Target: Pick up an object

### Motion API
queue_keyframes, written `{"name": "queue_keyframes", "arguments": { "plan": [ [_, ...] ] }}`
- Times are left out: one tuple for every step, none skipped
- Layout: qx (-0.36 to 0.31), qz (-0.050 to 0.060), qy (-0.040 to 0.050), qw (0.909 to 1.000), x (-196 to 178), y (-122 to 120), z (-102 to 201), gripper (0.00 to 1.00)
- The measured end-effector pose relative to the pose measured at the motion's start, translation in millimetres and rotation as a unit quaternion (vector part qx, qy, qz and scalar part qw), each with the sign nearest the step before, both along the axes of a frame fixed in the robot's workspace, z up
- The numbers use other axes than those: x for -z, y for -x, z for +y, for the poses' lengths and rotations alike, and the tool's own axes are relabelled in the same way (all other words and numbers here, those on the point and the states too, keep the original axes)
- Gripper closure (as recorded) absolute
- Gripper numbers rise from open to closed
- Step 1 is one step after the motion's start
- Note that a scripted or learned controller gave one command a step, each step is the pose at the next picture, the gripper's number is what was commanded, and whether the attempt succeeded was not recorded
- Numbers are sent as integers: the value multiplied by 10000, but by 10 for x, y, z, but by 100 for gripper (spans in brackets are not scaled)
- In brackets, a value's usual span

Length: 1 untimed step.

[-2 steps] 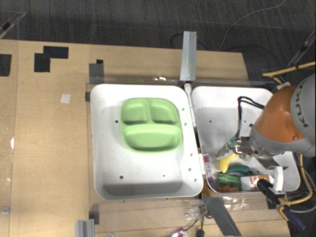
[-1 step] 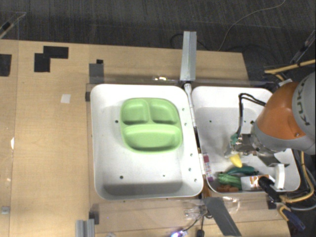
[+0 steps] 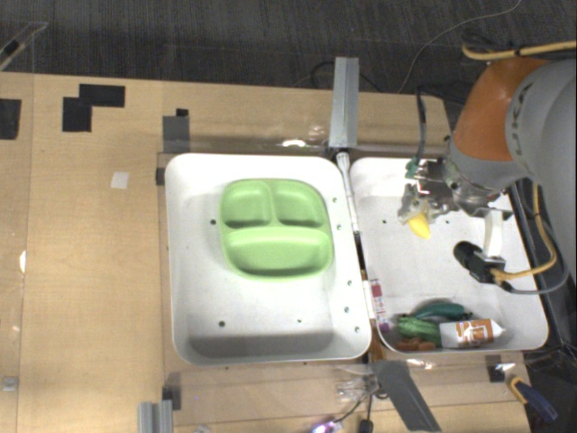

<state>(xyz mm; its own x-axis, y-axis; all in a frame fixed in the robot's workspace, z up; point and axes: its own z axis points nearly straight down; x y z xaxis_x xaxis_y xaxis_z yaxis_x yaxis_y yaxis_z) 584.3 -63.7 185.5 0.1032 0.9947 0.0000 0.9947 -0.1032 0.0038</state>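
My gripper [image 3: 419, 213] hangs over the upper middle of the right bin [image 3: 397, 269], reaching in from the right. A small yellow object [image 3: 420, 227] sits between its fingertips, and the fingers are shut on it. It seems lifted slightly off the bin floor. At the bin's front edge lie a green object [image 3: 437, 312], a white and orange bottle [image 3: 471, 332] on its side, and a small orange and green piece [image 3: 413, 327].
The left bin [image 3: 194, 269] holds a light green divided plate [image 3: 273, 226] in its upper middle. A metal divider post [image 3: 344, 106] stands between the bins at the back. The wooden bench [image 3: 81, 269] stretches to the left.
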Motion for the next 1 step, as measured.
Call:
{"name": "queue_keyframes", "arguments": {
  "plan": [
    [-921, -4, 6, 9958, -539, -144, -25, 100]
  ]
}}
